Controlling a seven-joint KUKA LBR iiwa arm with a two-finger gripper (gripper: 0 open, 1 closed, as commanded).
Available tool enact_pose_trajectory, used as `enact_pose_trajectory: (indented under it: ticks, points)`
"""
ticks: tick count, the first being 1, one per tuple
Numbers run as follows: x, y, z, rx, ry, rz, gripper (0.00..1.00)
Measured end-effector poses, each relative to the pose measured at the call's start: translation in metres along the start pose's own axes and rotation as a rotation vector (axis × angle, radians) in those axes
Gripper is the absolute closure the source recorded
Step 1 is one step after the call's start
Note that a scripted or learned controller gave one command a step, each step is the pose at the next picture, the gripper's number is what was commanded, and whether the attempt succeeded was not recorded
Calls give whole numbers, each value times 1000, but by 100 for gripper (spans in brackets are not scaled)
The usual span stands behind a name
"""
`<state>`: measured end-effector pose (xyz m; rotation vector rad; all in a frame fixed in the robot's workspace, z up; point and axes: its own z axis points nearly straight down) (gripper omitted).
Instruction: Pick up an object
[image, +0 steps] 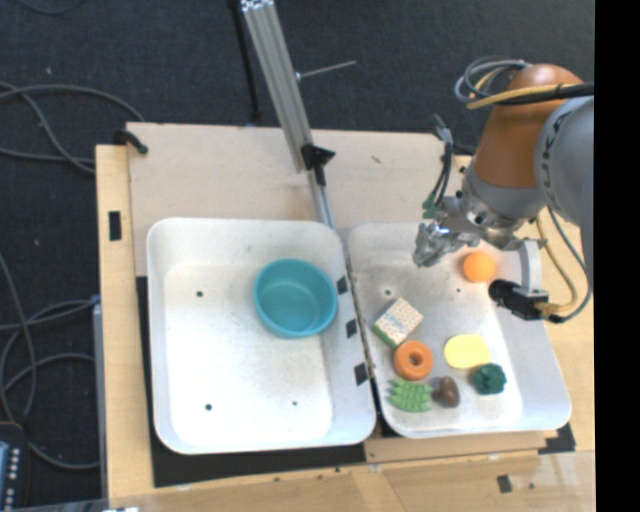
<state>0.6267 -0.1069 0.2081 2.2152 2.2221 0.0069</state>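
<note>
On the bench (230, 170), two white bins are set side by side. The left bin (200, 400) is occupied by a teal bowl (294, 297), which sits upright toward its upper right. The right bin (530, 390) is where the small items are gathered, so candidates for picking are all found there. The arm (520, 130) is reached in from the right and is hung over the upper part of this bin, presumably so that a descent can be made onto one of the items.

By size, the items are as follows: a yellow piece (466, 351) lies right of centre; an orange ring (412, 360) lies flat just left of it; a checkered block (398, 321) is tilted above the ring; a leafy green piece (409, 397) is placed near the lower edge; an orange ball (479, 266) sits apart near the top; a dark green lump (489, 379) and a brown lump (446, 391) are set low, close together.

The gripper (430, 245) is seen above bare bin floor, just left of the ball. Nothing is seen between its tips, and whether they are spread or closed cannot be told. The ball is judged the nearest target.
</note>
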Motion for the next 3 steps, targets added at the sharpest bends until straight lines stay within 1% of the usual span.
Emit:
enact_pose_trajectory:
  ticks: [1, 2, 3]
  points:
    - [48, -6, 3, 6, 1, -3, 100]
    - [104, -8, -2, 6, 3, -5, 100]
    - [157, -17, -20, 3, 3, -5, 100]
